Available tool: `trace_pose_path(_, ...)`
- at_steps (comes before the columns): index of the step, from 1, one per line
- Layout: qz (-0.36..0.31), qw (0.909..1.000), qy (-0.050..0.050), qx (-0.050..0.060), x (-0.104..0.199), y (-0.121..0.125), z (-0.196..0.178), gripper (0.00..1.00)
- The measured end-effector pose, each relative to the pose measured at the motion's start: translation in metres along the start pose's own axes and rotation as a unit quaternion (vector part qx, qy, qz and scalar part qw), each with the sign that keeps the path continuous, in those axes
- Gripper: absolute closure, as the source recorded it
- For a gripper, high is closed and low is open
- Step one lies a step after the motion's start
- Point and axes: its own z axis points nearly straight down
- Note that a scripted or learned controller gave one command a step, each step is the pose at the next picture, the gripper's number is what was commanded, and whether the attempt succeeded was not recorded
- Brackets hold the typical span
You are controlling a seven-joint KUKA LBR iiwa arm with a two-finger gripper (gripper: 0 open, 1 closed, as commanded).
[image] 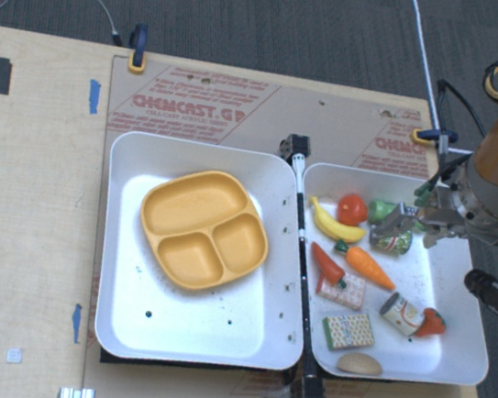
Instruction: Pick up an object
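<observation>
Hand pinches a green packet low in the right bin.

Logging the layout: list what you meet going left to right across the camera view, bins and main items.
Left bin → yellow divided plate → banana → carrot → gripper → right bin.
</observation>
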Motion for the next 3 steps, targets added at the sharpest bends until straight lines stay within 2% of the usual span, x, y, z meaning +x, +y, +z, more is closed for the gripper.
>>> trace_pose_path(1,0.0,1.0,0.001,0.002,-0.003,-0.007,0.086,0.0)
trace_pose_path(2,0.0,1.0,0.0,0.001,0.018,0.018,0.127,0.0)
trace_pose_path(3,0.0,1.0,0.0,0.0,0.018,0.018,0.117,1.0)
